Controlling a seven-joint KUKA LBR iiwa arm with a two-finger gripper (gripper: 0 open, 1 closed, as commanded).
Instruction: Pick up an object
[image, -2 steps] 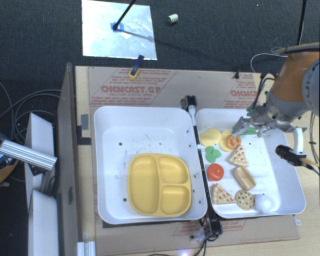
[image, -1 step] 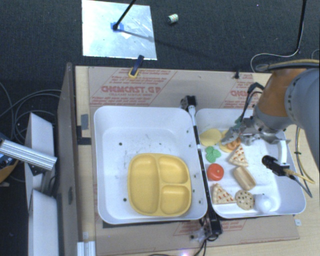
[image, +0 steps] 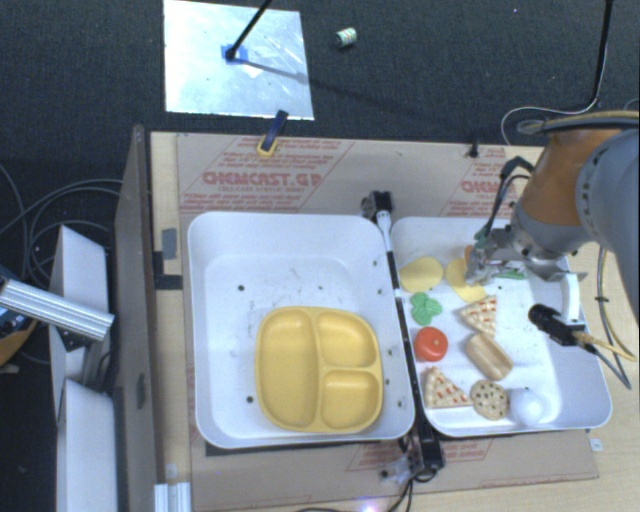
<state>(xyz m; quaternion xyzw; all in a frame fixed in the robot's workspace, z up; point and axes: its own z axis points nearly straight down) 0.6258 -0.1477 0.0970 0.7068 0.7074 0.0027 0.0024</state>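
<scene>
The arm reaches in from 3 o'clock and its gripper (image: 482, 262) sits low over the upper part of the right bin (image: 585, 395), right at a yellow piece (image: 466, 279) that lies partly under it. Whether that piece is grasped, touched or merely beneath cannot be told, and I cannot tell how the gripper is set. The candidates all lie in the right bin: a pale yellow chip (image: 422, 272) at 9 o'clock from the gripper, a green piece (image: 425, 307) and a red tomato (image: 431, 344) below that, a pizza slice (image: 481, 315) just under the gripper at 6 o'clock, then a hot dog bun (image: 488, 356), a second pizza slice (image: 444, 389), a cookie (image: 490, 399) and a white ball (image: 527, 407) toward the near edge. The left bin (image: 215, 300) carries a yellow divided plate (image: 320, 368). The step in hand looks like the descent or closing phase of a grasp on the yellow piece. The next move, I judge, calls for a firm close followed by a straight lift, since the flat piece could slip and the neighbouring pizza slice is close.
</scene>
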